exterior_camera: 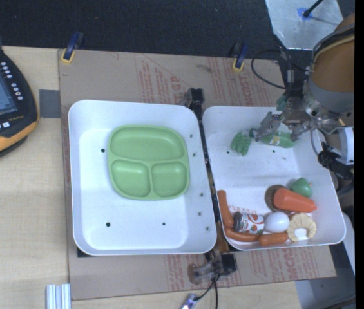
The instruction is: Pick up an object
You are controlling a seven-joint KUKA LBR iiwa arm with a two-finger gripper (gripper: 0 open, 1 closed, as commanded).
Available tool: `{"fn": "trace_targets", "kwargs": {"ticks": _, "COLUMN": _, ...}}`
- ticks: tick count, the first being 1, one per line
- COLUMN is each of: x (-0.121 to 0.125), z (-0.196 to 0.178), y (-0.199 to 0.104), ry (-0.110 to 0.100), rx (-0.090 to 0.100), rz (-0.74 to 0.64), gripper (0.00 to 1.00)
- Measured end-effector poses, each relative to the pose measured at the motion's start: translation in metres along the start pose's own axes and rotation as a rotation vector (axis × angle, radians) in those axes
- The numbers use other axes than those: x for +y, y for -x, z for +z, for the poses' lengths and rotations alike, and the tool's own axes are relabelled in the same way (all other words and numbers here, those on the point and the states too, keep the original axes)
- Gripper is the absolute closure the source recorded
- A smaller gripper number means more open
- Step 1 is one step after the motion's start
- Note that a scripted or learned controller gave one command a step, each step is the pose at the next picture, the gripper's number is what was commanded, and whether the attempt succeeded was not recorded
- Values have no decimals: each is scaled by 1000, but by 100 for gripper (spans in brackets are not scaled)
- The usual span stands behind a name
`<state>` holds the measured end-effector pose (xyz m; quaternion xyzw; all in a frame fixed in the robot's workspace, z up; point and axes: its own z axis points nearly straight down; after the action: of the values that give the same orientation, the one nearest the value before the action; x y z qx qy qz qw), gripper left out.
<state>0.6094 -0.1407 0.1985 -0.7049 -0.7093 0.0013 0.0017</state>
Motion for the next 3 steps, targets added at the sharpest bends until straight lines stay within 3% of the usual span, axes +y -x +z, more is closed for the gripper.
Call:
{"fn": "trace_targets", "kwargs": {"ticks": 1, "x": 47, "z": 47, "y": -31, "ry": 0, "rx": -2, "rz": -1, "gripper": 0}}
{"fn": "trace_targets", "kwargs": {"ticks": 2, "x": 39, "z": 95, "y": 15, "ry": -2, "rx": 6, "rz": 1, "gripper": 0}}
{"fn": "trace_targets", "kwargs": {"ticks": 3, "x": -46, "z": 107, "y": 1, "ry": 0, "rx": -2, "rz": 0, "gripper": 0}}
